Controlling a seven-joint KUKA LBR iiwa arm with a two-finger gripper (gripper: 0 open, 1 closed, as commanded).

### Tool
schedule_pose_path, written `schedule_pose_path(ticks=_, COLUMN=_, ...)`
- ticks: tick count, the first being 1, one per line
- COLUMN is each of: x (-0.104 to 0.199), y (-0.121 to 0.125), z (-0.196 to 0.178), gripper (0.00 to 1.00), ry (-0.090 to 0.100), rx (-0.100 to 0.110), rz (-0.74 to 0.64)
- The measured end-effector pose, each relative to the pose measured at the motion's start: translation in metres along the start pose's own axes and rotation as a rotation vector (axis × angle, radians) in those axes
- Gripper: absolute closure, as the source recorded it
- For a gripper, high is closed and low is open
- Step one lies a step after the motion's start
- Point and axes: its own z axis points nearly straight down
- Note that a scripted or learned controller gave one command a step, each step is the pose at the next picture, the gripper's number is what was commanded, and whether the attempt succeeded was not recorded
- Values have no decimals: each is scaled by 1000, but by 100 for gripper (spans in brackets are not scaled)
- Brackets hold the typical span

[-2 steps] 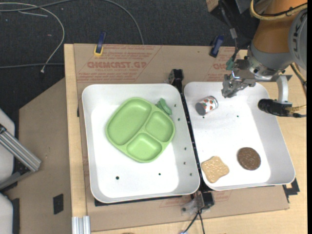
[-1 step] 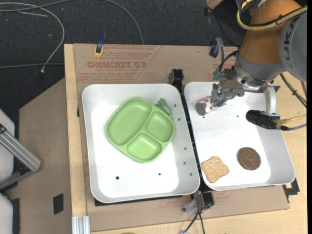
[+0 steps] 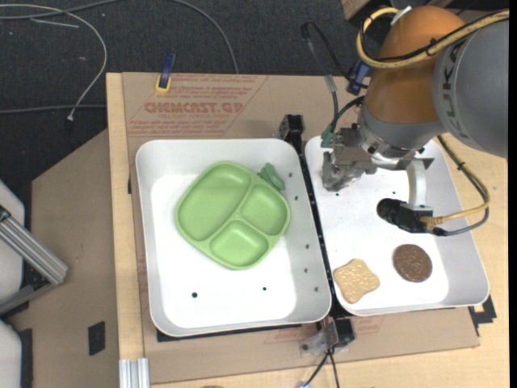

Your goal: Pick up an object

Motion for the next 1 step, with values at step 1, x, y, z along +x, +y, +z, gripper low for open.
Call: schedule_pose_path(ticks=1, x=53, y=-22, z=-8, gripper=100, ry=1, rx=0, rz=-3)
